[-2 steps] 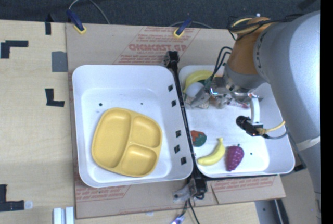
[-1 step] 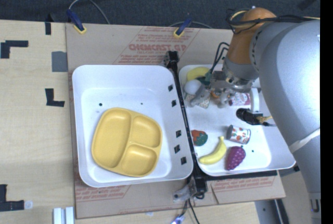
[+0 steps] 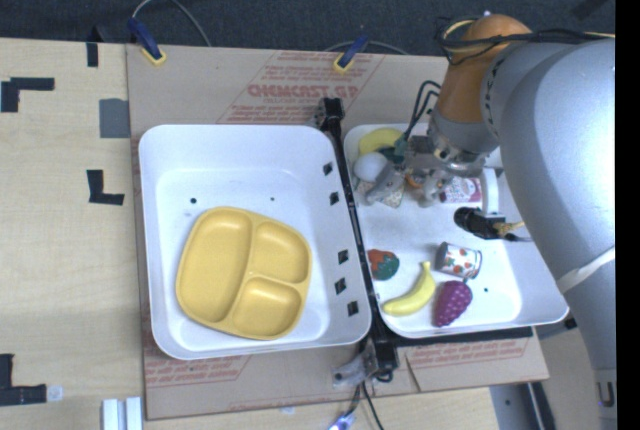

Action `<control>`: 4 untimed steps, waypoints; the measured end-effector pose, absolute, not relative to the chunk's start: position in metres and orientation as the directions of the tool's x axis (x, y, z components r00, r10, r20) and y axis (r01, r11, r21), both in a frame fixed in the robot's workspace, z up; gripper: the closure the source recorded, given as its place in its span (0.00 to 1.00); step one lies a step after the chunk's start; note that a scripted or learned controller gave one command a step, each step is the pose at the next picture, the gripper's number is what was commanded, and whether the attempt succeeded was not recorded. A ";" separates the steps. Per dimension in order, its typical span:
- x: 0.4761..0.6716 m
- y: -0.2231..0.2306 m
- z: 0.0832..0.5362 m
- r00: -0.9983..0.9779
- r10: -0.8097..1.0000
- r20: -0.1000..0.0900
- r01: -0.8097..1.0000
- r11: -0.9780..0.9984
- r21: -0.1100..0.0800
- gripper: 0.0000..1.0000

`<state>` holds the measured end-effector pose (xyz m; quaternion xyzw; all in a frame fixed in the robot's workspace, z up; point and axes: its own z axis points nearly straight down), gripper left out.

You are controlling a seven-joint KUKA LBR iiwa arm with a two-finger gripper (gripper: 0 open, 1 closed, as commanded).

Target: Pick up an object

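My gripper (image 3: 408,182) is low in the far part of the right bin (image 3: 505,303), reaching in from the right under the grey arm with its orange band. A white ball (image 3: 371,166) lies just to its left, and a yellow fruit (image 3: 380,139) sits behind the ball by the far wall. A white and red packet (image 3: 466,188) lies close on the gripper's right. Nearer the front are a red and green strawberry (image 3: 383,264), a small tipped can (image 3: 460,261), a banana (image 3: 412,293) and purple grapes (image 3: 452,302). Nothing is visibly held.
The left bin (image 3: 170,158) holds a yellow divided plate (image 3: 245,270). A black divider with clips (image 3: 345,218) runs between the bins. The bulky grey arm covers the right bin's right side. Cardboard lies under both bins.
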<state>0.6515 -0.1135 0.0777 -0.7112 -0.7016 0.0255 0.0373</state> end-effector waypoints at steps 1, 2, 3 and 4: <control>0.652 -0.113 0.078 0.014 1.000 0.013 0.996 -0.013 -0.087 0.00; 0.656 -0.111 0.079 0.011 1.000 0.002 0.998 -0.011 -0.058 0.00; 0.666 -0.117 0.084 0.002 1.000 0.000 1.000 -0.002 -0.013 0.00; 0.667 -0.095 0.084 -0.001 1.000 -0.002 1.000 0.001 -0.007 0.00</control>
